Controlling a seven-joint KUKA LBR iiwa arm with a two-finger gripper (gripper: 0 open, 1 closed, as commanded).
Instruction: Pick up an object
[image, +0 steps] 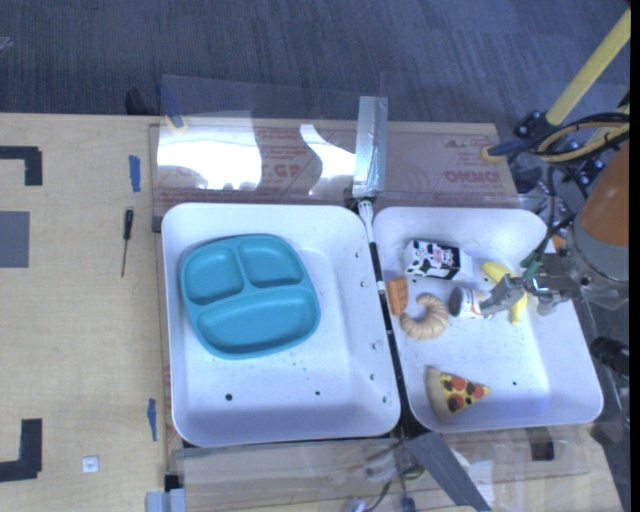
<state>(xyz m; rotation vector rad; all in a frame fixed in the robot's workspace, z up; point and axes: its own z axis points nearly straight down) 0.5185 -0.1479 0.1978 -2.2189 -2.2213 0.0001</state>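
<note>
- Pale wooden worktop (70, 330) is carrying two white bins side by side, the left bin (290, 410) and the right bin (540, 385).
- Sitting in the left bin is a blue divided plate (250, 293).
- Lying in the right bin are a black-and-white carton (433, 259), a croissant (427, 318), a pizza slice (455, 390) and a yellow banana (503, 282).
- Reaching in from the right, the claw (492, 302) is hovering low just beside the banana and a small grey piece (456, 301); whether it is gripping anything is impossible to tell.

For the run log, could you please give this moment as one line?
hand low in right bin | beside banana, croissant | nothing visibly held
</note>
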